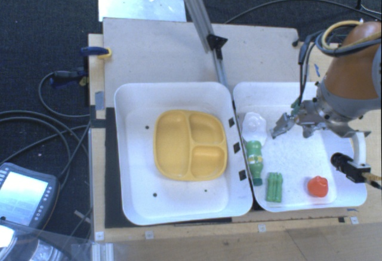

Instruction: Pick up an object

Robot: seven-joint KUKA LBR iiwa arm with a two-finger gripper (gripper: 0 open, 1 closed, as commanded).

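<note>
The yellow divided plastic plate [191, 145] fills the left white bin [128, 152]. In the right white bin [343, 197], the pincer [285, 123] hangs over bare floor; its opening I cannot tell. A clean descent should centre over the green ridged block [274, 187], nearer.

Pale wooden bench [179, 51] on dark carpet [42, 9] strewn with cables [57, 104]

The yellow tray [190, 144] looks like smooth, shiny plastic. Both white bins [128, 194] look like smooth plastic too. The bench [155, 51] looks like dull, pale wood. The fingers [280, 127] look like grey metal.
</note>
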